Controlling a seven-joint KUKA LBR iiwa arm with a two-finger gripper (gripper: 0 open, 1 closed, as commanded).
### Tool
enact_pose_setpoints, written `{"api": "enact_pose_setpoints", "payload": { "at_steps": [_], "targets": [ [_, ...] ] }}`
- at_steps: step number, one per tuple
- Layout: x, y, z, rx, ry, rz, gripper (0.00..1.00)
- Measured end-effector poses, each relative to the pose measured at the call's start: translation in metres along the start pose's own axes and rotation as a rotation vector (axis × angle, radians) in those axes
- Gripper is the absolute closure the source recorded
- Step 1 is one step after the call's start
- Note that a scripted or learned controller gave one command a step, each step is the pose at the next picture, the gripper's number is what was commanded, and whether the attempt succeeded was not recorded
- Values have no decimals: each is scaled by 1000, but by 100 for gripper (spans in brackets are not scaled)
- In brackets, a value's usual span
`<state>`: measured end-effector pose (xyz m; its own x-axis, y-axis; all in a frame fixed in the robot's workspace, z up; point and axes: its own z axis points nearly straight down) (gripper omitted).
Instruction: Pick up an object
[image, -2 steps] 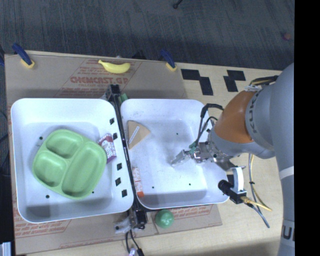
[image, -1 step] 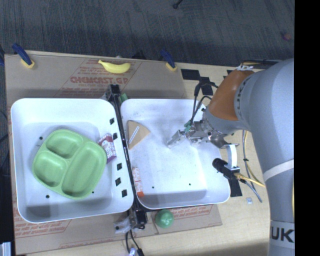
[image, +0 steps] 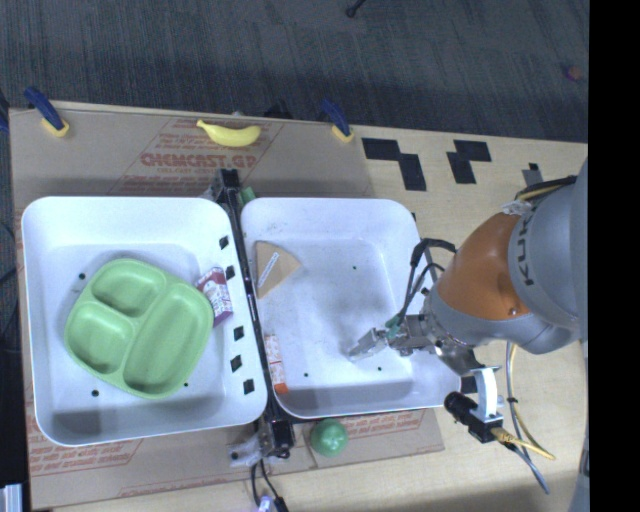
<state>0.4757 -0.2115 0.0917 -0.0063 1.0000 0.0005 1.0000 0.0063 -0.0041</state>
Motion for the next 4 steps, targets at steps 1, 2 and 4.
{"api": "enact_pose_setpoints", "payload": {
  "at_steps": [1, 2, 4],
  "targets": [
    [0, 49, 0, -2, 0, -1, 0],
    [0, 114, -1, -4, 0, 2, 0],
    [1, 0, 0, -1, 0, -1, 0]
  ]
}}
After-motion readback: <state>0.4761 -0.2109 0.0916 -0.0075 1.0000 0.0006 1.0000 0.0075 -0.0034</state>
